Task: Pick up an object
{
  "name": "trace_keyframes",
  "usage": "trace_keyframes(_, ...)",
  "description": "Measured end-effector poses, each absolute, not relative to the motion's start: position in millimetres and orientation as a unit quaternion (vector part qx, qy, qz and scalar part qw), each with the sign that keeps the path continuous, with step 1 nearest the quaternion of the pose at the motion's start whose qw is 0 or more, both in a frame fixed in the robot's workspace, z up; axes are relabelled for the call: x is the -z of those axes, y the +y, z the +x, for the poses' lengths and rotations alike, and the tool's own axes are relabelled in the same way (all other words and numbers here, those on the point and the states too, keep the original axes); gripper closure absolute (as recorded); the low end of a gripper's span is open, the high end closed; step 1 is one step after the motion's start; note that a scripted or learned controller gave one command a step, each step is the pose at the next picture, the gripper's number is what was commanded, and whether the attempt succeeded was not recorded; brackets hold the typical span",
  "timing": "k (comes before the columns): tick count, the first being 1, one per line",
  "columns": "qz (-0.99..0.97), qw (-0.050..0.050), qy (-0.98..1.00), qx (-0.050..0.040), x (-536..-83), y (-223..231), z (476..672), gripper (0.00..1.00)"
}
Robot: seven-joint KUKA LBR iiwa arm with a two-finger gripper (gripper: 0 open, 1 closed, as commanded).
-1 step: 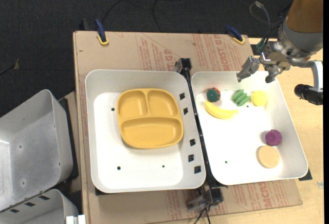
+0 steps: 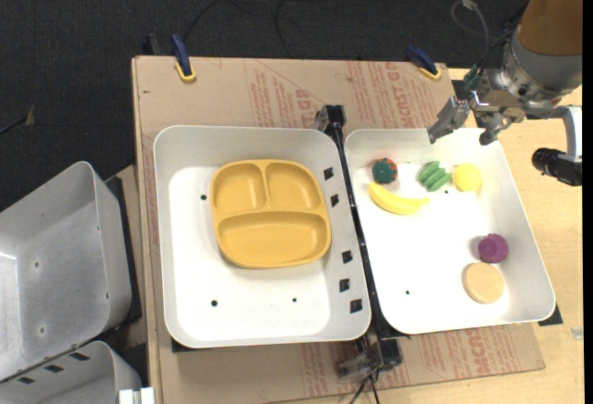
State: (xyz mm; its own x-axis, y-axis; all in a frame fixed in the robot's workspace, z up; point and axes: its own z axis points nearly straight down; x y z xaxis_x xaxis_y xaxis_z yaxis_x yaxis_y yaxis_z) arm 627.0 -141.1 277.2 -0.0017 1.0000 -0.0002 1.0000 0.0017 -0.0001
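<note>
In the right bin (image 2: 519,208) lie a yellow banana (image 2: 397,200), a small red and green fruit (image 2: 384,170), a green piece (image 2: 432,175), a yellow lemon-like piece (image 2: 467,177), a purple piece (image 2: 492,248) and a tan round disc (image 2: 484,283). My gripper (image 2: 465,124) hangs open above the bin's far edge, above and behind the green and yellow pieces, with nothing between its fingers.
The left bin (image 2: 185,300) holds a yellow divided tray (image 2: 271,212). A black divider with clips (image 2: 347,226) runs between the bins. A grey container (image 2: 56,272) stands off the bench at the left. Cables lie on the dark floor behind.
</note>
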Motion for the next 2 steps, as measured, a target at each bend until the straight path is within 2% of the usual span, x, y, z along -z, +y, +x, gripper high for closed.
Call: trace_keyframes(2, 0.707, -0.001, 0.708, 0.0012, -172, -137, 629.9, 0.0)
